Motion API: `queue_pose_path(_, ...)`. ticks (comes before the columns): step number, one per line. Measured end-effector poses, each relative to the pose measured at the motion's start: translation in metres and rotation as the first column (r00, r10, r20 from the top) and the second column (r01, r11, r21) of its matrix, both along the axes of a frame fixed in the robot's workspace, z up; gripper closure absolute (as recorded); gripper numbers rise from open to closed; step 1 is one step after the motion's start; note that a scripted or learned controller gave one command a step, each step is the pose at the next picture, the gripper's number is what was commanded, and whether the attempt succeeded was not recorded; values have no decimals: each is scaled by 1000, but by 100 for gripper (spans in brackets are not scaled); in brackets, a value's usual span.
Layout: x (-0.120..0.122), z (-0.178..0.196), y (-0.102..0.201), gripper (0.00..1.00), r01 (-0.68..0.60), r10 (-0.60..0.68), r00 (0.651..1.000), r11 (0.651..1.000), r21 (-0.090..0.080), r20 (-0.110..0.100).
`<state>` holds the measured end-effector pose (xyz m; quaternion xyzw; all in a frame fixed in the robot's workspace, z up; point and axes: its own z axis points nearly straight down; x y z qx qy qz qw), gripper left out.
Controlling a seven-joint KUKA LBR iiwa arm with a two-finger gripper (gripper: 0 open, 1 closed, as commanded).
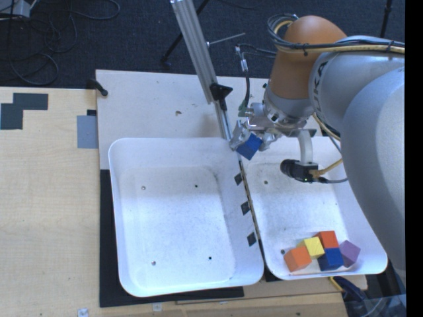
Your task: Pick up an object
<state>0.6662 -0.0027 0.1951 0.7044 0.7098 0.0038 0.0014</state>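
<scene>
My gripper hangs over the back edge of the right bin, near the divide between the two bins. A small blue block sits between its fingers, lifted off the bin floor, so the gripper is shut on it. In the right bin's front corner lies a cluster of blocks: an orange one, a yellow one, a red-orange one, a dark blue one and a purple one.
The left bin lies beside the right one. A slanted aluminium rail rises behind the bins, close to the gripper. The arm's grey body covers the right side. A black cable fitting hangs under the wrist.
</scene>
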Motion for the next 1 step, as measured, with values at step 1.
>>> queue_pose_path(1, -11, -2, 12, 100, 7, -7, 1000, 1000, -3, -12)
